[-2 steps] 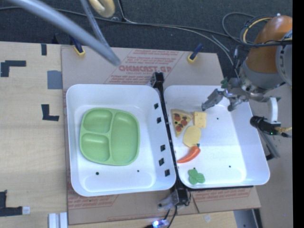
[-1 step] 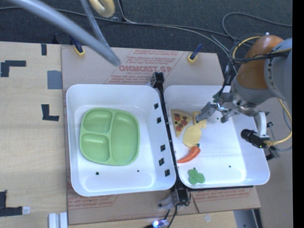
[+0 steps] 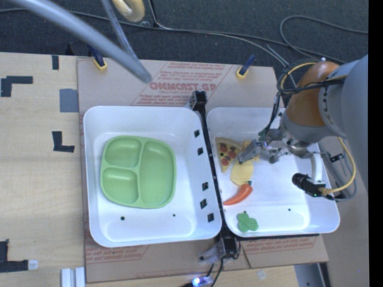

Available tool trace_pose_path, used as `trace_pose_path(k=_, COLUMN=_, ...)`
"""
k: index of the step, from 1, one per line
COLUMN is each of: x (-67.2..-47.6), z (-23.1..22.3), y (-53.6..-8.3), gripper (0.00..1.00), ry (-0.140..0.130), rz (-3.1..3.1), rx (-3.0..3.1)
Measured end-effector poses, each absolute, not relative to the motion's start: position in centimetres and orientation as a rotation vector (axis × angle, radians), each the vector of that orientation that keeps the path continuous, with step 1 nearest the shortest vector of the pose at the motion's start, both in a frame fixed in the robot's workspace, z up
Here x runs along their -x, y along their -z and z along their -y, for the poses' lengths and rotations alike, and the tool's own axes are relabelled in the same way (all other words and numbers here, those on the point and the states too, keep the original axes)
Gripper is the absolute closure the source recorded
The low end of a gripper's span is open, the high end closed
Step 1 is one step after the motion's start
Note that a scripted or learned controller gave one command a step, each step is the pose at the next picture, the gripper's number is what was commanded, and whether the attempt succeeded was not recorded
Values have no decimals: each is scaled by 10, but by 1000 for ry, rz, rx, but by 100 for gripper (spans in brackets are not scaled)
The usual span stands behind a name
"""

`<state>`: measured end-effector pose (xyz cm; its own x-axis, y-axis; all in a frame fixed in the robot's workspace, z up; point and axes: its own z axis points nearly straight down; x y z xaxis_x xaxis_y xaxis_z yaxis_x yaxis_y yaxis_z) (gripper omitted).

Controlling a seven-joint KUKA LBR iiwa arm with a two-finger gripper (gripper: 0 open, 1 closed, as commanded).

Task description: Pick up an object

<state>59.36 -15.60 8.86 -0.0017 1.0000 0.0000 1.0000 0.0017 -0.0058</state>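
In the right bin [image 3: 323,220] lie a toy pizza slice [image 3: 226,150], a pale yellow flat piece [image 3: 242,173], a red-orange chili pepper [image 3: 238,194] and a small green leafy toy [image 3: 246,222]. My gripper [image 3: 257,155] hangs low over that bin's middle, just right of the pizza slice and above the yellow piece. It is open. One grey finger [image 3: 246,155] points left toward the pizza slice's edge, and nothing shows between the two fingers. The grey arm with its orange band [image 3: 311,100] comes in from the right.
A green divided plate [image 3: 138,171] rests in the left bin [image 3: 96,124]. A black divider [image 3: 206,160] runs between the bins. Cables loop by the wrist at the right bin's right side [image 3: 326,190]. A grey pole [image 3: 78,23] crosses the top left.
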Motion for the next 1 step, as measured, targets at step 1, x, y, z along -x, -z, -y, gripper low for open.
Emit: trace_pose_path(k=1, x=-595, z=155, y=-102, gripper=100, ry=-3, rz=2223, rx=2218)
